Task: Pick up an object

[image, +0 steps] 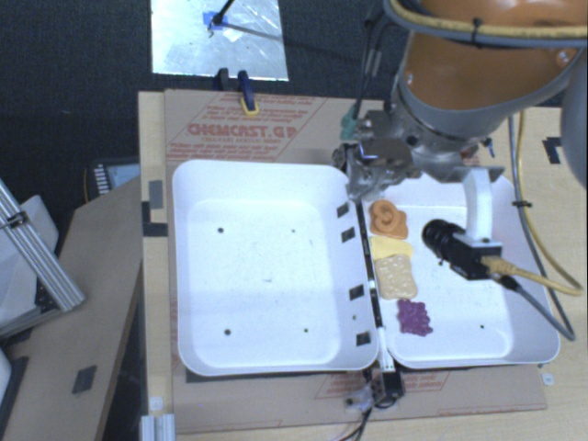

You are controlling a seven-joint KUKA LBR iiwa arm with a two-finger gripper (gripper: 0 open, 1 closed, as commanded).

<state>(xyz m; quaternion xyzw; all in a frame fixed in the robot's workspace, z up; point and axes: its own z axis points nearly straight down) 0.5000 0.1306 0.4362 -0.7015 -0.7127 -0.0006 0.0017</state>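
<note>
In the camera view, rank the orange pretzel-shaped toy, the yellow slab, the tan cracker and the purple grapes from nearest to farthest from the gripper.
The gripper is at the right bin's upper left corner.
1. Orange pretzel-shaped toy, just below the gripper.
2. Yellow slab, below the pretzel.
3. Tan cracker, farther down the divider.
4. Purple grapes, lowest, toward the bin's front.

Foil sheet [219, 24], blue clamp [246, 90], aluminium rail [35, 255]

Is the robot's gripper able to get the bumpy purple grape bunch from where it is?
Probably yes. The bumpy purple grape bunch lies uncovered in the right white bin, with bare floor around it, apart from the gripper.
</note>
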